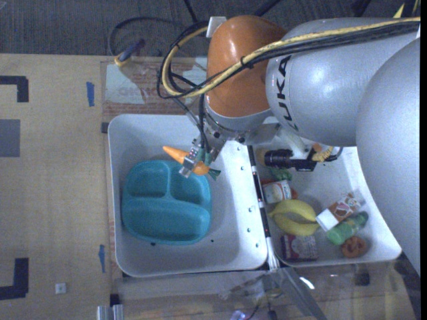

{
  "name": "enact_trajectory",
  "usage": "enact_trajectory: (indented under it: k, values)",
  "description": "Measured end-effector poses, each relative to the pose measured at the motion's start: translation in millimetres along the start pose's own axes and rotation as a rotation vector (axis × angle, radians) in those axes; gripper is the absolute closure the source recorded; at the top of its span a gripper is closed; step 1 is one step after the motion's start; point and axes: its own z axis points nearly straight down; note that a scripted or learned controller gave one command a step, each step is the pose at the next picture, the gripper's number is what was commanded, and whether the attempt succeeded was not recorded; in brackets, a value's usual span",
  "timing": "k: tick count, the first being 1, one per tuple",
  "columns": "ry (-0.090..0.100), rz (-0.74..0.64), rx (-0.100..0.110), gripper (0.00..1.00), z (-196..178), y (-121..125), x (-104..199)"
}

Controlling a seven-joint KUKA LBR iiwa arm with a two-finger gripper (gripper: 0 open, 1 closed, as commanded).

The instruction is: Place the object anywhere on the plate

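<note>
**Carrot over the plate's top edge**

I've got the carrot (179, 155), a small orange toy with a green tip, pinched between the closed fingers of the gripper (194, 163), right at the plate's one o'clock rim. The plate (165, 202) is teal plastic, rounded, split into three compartments, and sits in the left white bin (227, 242). At three o'clock from it, the right bin (380, 239) carries a yellow banana (293, 215), a small jar (278, 192), a green bottle (347, 230), a pretzel-like piece (354, 246) and some packets whose labels I can't read. The arm (320, 79) is smooth grey metal with a glossy orange band; I can read "UK" on it. The bench (53, 192) is pale wood with blue tape marks; at twelve o'clock there's dark carpet (80, 12).
</note>
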Motion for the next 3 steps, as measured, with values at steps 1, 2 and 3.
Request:
enact_trajectory:
  k: [1,2,3]
  values:
    - [-0.001,-0.147,-0.001,1.0,-10,10,16]
    - [0.003,0.006,0.003,1.0,82,37,46]
    - [0.002,0.006,0.002,0.0,82,37,45]
